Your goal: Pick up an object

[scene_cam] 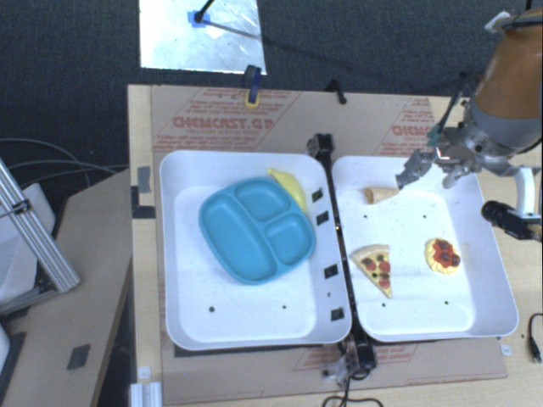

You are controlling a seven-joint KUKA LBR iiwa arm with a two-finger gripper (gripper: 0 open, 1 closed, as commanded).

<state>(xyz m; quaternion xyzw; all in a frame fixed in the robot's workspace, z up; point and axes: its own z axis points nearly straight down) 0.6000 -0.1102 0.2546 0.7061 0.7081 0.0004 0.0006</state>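
Note:
My gripper [430,173] hangs over the back of the right bin [488,312], its two fingers [411,174] spread open with nothing between them. A small tan piece of food [381,194] lies on the bin floor just below and left of the left finger, apart from it. A pizza slice [374,268] lies near the bin's middle, and a small round pizza [442,255] sits to its right. In the left bin [191,312], a blue divided plate [256,229] rests with a yellow banana-like piece [289,186] tucked behind its far edge.
The two bins meet at a black-clipped divider [336,236]. A black part of the arm [507,217] juts over the right bin's right rim. A shiny sheet [200,24] lies beyond the bench, and a metal frame [30,236] stands at the left.

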